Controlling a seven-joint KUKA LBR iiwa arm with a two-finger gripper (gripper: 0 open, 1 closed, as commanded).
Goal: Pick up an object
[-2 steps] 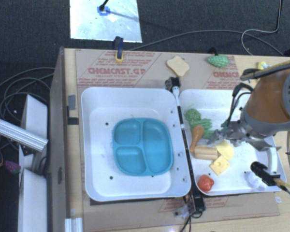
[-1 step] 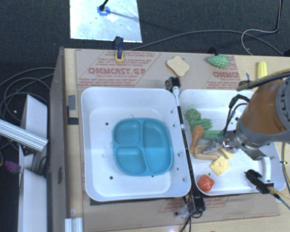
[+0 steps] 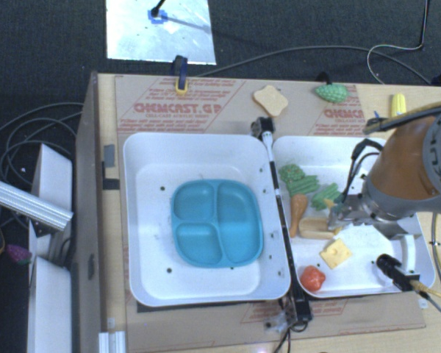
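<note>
The right bin (image 3: 397,157) holds a bumpy green vegetable (image 3: 294,176), a second green piece (image 3: 325,195), an orange carrot (image 3: 299,212), a beige stick-shaped piece (image 3: 314,231), a yellow cheese wedge (image 3: 336,254) and a red tomato (image 3: 313,278). My gripper (image 3: 338,215) is low in this bin, at the right end of the beige piece and just below the second green piece. The wrist hides its tips, and nothing can be seen held in it.
The left bin (image 3: 151,164) holds a blue divided plate (image 3: 217,223). On the cardboard behind the bins lie a toast slice (image 3: 270,100), a green toy (image 3: 331,92) and a yellow item (image 3: 398,105). A blue-and-yellow clamp (image 3: 181,76) sits at the bench's back edge.
</note>
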